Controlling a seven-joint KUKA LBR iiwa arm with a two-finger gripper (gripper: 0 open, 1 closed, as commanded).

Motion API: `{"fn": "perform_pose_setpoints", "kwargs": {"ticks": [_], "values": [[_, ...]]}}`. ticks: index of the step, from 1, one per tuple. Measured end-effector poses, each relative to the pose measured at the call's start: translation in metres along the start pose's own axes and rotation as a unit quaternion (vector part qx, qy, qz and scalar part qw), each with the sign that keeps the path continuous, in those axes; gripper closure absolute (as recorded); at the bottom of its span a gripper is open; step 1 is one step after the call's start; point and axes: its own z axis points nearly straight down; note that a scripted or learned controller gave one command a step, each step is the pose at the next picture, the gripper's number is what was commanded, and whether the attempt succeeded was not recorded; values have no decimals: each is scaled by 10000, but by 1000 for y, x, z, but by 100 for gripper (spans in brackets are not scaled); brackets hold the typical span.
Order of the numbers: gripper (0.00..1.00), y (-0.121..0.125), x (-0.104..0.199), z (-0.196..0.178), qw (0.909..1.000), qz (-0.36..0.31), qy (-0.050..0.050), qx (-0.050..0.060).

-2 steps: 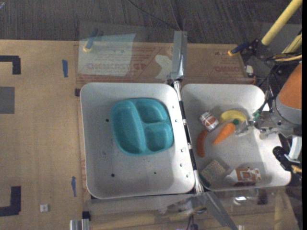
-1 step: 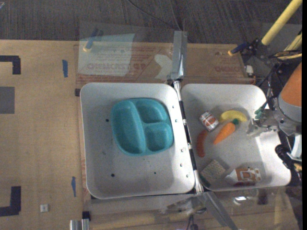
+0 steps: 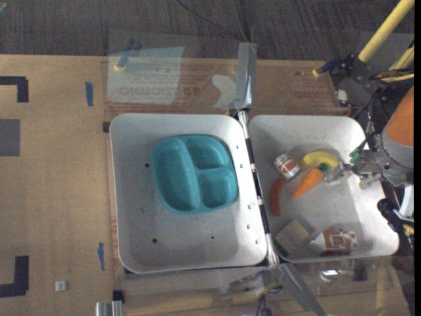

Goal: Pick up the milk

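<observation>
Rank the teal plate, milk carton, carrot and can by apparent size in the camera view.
1. teal plate
2. milk carton
3. carrot, looks close to the carton; unsure
4. can

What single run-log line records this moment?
task: pick up milk | milk carton: lying in right bin, near corner | gripper: above bin's right side, away from carton | held: nothing seen

Open floor surrounds the milk [image 3: 339, 241] on its upper side; a sponge [image 3: 294, 234] lies just left (near the bin wall [image 3: 388, 245]), carrot [image 3: 308, 182] farther up.
</observation>
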Motion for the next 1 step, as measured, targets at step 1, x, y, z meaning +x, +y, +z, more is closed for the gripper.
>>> {"fn": "perform_pose_setpoints", "kwargs": {"ticks": [1], "values": [[0, -70, -7, 4, 9993, -365, 6, 19]]}}
